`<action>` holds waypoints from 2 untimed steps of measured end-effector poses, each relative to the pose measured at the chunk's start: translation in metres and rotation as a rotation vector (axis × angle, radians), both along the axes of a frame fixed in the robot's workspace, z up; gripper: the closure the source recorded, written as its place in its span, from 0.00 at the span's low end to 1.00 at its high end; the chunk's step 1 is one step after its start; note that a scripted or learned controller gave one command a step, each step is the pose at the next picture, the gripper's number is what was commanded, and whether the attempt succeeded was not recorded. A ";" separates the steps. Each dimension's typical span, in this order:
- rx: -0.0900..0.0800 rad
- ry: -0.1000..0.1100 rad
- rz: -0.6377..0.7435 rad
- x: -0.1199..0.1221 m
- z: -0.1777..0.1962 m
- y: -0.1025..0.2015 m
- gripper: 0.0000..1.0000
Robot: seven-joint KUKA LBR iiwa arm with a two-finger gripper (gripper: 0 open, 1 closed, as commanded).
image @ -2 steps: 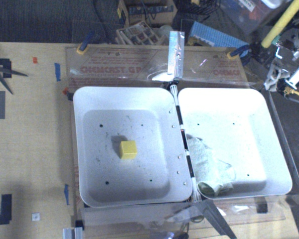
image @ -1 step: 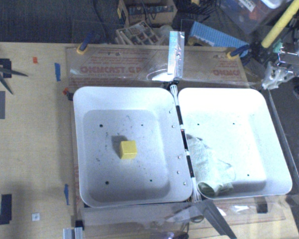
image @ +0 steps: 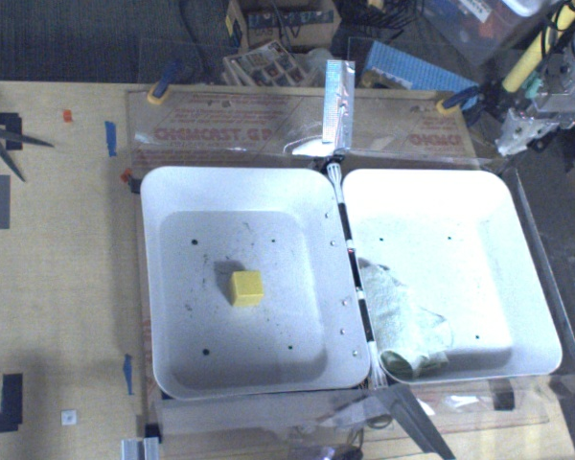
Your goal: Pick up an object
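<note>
Yellow block (image: 247, 287) sits flat near the middle of the left bin (image: 177, 353), well apart from every wall, with nothing touching it. The other candidate is a crumpled pale cloth (image: 400, 316) in the right bin (image: 470, 209). It lies along the wall nearest the divider and runs toward the front corner, where its end looks rolled up. Both items rest on the bin floors, so my read is that the pick is not yet done and no lift is under way. What I take to be the gripper (image: 535, 123) is at the top right, beyond the far right corner of the right bin. It is off the bins altogether and well away from both items. It's small and cluttered by cables there, so I can't tell whether it's open or closed, and I can see nothing held in it. As I judge it, the whole job is left: choose a target, move over it, descend, close, lift. The block looks like the easier target, being rigid and square-sided with room on all sides. The cloth is soft and hugs the bin wall, so a grasp there looks more likely to slip or catch the rim. Dark specks on the left bin floor look like dirt or holes, not items.
</note>
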State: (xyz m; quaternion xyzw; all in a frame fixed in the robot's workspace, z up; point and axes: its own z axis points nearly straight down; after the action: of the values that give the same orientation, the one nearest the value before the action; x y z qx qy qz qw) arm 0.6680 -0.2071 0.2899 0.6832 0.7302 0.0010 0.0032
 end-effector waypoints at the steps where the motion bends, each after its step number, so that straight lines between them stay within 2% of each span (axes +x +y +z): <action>1: -0.001 0.001 0.274 0.000 -0.005 -0.016 1.00; 2: -0.005 -0.001 0.515 0.001 0.004 -0.015 1.00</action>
State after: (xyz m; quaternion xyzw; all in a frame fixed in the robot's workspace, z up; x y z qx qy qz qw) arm 0.6685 -0.2216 0.2938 0.4748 0.8801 0.0006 0.0049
